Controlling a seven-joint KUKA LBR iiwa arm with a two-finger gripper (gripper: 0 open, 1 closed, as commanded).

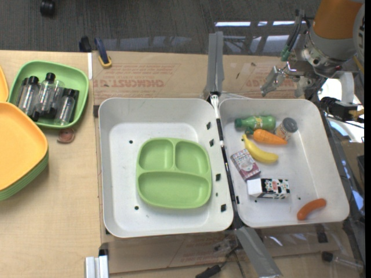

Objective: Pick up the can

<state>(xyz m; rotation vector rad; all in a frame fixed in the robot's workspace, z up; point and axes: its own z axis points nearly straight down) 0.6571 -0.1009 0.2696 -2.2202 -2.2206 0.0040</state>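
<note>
The can (287, 127) is small, with a grey round top and a brownish side. It stands near the back of the right bin (330, 155), touching the right end of an orange carrot (269, 136). My gripper (288, 86) hangs over the bench just behind the right bin's back rim, up and slightly right of the can and well apart from it. Its fingers (271, 86) are spread open with nothing between them. The orange-banded wrist (336, 13) rises above it at the top right.
In the right bin lie a green bottle (255, 122), banana (259, 150), purple packet (244, 164), black-and-white carton (270, 187) and orange sausage (311, 208). A green divided plate (174, 174) fills the left bin (116, 155). Trays (20, 149) and vials (46, 97) sit left.
</note>
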